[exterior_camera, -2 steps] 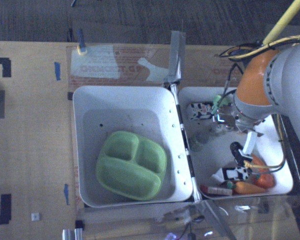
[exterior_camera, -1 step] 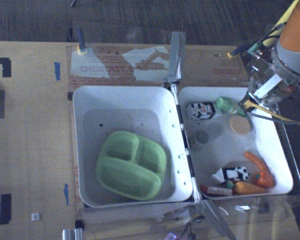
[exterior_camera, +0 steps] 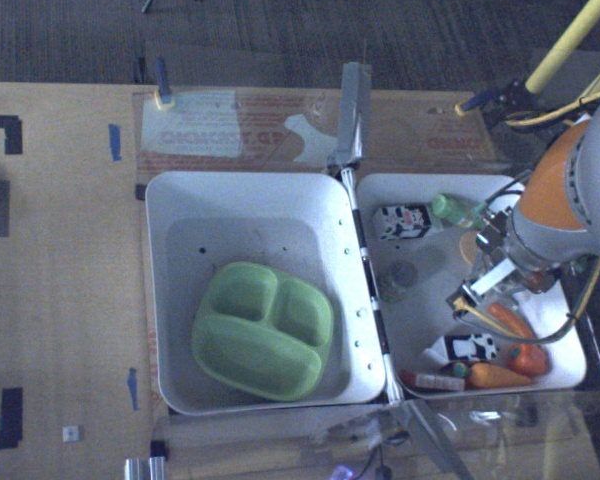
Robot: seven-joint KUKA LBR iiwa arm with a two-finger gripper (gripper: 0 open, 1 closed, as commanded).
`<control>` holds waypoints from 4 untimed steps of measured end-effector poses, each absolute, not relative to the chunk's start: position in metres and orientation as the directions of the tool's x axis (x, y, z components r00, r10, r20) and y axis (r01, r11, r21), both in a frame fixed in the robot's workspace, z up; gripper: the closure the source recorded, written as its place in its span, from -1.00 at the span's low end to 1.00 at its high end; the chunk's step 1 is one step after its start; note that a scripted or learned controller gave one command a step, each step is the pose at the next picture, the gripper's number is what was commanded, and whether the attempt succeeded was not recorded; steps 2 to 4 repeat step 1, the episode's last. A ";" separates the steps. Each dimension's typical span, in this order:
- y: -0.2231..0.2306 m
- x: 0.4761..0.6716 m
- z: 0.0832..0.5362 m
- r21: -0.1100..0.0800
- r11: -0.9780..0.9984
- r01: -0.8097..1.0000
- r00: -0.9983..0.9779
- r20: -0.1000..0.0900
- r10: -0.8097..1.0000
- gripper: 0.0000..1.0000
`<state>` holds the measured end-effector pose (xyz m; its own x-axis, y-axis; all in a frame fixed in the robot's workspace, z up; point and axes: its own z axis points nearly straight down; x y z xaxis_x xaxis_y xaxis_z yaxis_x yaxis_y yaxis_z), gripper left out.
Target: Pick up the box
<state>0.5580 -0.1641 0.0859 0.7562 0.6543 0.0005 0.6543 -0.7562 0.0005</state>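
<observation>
A small black-and-white cow-patterned box [exterior_camera: 401, 220] stands near the back left corner of the right bin [exterior_camera: 420, 313]. A second cow-patterned box [exterior_camera: 471, 347] lies near that bin's front, beside the vegetables. My gripper [exterior_camera: 468, 302] hangs over the right half of this bin, just above and behind the front box and well to the right of the back one. Nothing is visibly held in it.
A green bottle [exterior_camera: 452, 208] lies at the back of the right bin. Two carrots [exterior_camera: 508, 320] [exterior_camera: 497, 375], a red tomato [exterior_camera: 526, 358] and a small red-and-white item [exterior_camera: 436, 380] crowd its front right. A green divided tray [exterior_camera: 264, 330] lies in the left bin [exterior_camera: 180, 228].
</observation>
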 end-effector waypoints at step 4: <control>-0.047 0.585 0.205 -0.002 -0.852 0.523 0.852 -0.002 0.523 1.00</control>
